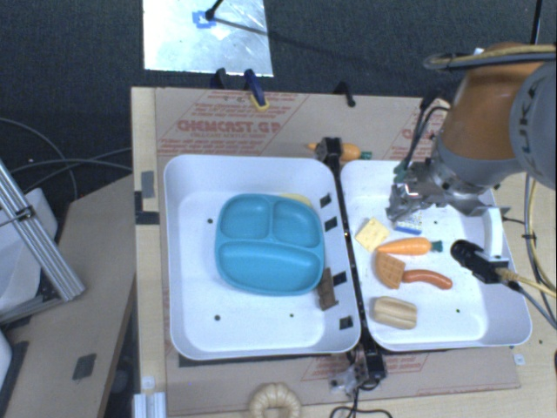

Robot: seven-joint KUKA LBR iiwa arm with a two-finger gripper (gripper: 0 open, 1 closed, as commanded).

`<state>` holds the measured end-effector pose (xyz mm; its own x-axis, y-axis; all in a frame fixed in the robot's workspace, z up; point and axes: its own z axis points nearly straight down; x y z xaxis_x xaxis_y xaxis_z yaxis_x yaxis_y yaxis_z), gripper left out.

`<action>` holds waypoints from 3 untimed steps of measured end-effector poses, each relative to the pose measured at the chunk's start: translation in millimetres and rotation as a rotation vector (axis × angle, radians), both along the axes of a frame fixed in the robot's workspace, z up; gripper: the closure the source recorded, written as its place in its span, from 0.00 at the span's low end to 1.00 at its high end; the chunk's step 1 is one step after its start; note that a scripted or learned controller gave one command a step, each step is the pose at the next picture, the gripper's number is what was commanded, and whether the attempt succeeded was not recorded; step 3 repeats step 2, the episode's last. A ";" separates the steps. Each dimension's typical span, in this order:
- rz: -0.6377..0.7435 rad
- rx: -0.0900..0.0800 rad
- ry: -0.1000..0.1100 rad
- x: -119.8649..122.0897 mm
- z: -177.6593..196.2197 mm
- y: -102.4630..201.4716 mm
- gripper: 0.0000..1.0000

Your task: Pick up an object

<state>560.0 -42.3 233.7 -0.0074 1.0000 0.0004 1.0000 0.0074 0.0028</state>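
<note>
Camera view, looking down on the bench at a slant. I see the gripper [405,209] low over the far left part of the right bin [500,320], on the grey arm with its orange band that reaches in from the right. I cannot tell whether the gripper is open or closed. Just beside it, on the near side, lies a small blue piece [409,228], partly hidden. The objects for picking all lie in the right bin. A yellow cheese slice [372,233] sits near the left wall, with a toy carrot [406,246] just beside it, green end to the right. An orange waffle wedge [389,271] and a reddish sausage [426,279] lie side by side nearer the camera, and a tan bread roll [394,312] lies nearest the front wall. The left bin [187,320] holds a blue divided plate [270,242] at its middle and a brown piece [326,290] at the plate's near right corner. A pale ring [277,401] lies outside the bins at the bench's near edge.
</note>
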 end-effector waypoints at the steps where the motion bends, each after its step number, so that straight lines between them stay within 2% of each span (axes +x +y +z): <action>1: -0.007 -0.001 0.003 3.6 -18.2 -9.7 1.00; 3: -0.003 0.000 0.003 -1.0 -18.5 -3.0 1.00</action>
